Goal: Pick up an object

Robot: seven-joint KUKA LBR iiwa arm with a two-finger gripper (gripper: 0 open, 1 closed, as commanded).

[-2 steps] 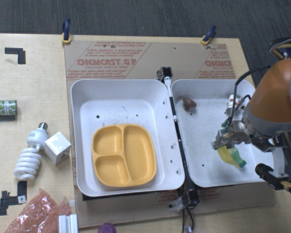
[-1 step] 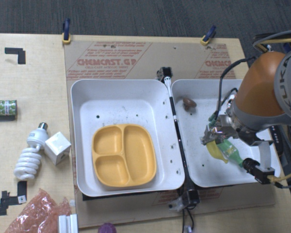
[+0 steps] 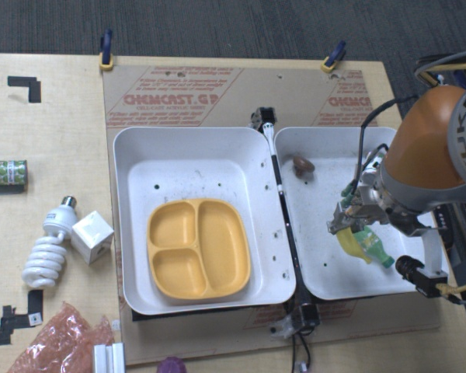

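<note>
In the right bin (image 3: 318, 274), a yellow and green object (image 3: 363, 245) lies near the right wall. My gripper (image 3: 343, 221) hangs right over its upper left end, too close for me to tell whether they touch. A small brown object (image 3: 303, 165) rests near the bin's far left corner. The left bin (image 3: 128, 208) holds a yellow divided plate (image 3: 199, 248).
The arm's orange band (image 3: 427, 146) covers the right bin's far right part. A black cable runs along the divider (image 3: 276, 179) between the bins. On the bench to the left lie a spiral light bulb (image 3: 46, 249), a white cube (image 3: 92, 235) and a green can (image 3: 9, 174).
</note>
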